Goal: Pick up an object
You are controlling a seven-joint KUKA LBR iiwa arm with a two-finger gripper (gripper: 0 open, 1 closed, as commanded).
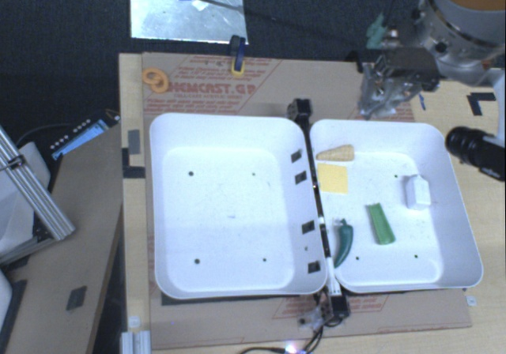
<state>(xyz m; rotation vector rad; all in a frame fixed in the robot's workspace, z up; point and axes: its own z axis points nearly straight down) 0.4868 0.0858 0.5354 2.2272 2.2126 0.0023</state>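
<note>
gripper (385, 99) hangs over the right bin's (443, 265) far rim, seemingly empty; nearest, the tan wedge (335, 153).

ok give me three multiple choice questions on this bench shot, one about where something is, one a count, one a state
1. Where does the yellow square lie?
A. in the left bin
B. in the right bin, near the divider
C. on the cardboard outside both bins

2. How many objects lie in the right bin?
A. two
B. five
C. eight

3. Where does the gripper stand relative to the objects?
A. above the far rim of the right bin, touching none of them
B. pressed down on the green block
C. low inside the left bin

Answers:
1. B: the square sits just right of the divider, below the tan cone-shaped piece.
2. B: cone-shaped piece, yellow square, white block, green block and dark green pepper.
3. A: it hangs by the bin's far edge, apart from every object.
</note>
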